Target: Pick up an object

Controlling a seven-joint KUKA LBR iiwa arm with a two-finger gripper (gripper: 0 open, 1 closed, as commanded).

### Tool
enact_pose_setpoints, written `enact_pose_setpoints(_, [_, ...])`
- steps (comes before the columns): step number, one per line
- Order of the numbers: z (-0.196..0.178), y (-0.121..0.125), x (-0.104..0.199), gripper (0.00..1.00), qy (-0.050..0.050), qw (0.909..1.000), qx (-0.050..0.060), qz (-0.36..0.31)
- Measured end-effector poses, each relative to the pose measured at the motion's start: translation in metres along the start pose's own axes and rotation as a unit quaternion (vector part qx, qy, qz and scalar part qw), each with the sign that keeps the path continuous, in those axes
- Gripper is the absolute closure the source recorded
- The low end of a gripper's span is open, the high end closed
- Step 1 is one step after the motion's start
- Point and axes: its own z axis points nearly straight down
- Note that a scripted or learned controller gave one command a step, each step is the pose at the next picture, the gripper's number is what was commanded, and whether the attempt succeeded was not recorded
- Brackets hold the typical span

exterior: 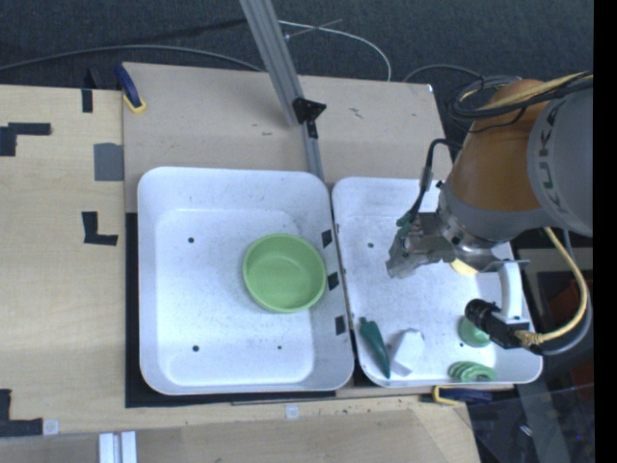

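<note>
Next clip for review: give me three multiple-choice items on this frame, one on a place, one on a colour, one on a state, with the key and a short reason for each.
1. Where does the round green plastic bowl sit?
A. in the left white bin
B. in the right white bin
C. on the bench outside the bins

2. What colour is the band above the arm's wrist?
A. blue
B. orange
C. red

3. How does the bowl stand?
A. upside down
B. on its side
C. upright, opening up

Key: 1 A, the bowl lies inside the left bin's walls. 2 B, the band above the gripper is orange. 3 C, its hollow inside faces the camera.
</note>
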Motion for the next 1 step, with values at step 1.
enact_pose_setpoints(1, [0.0123,-0.0073,0.0516,1.00,0.000,1.0000,0.001,0.000])
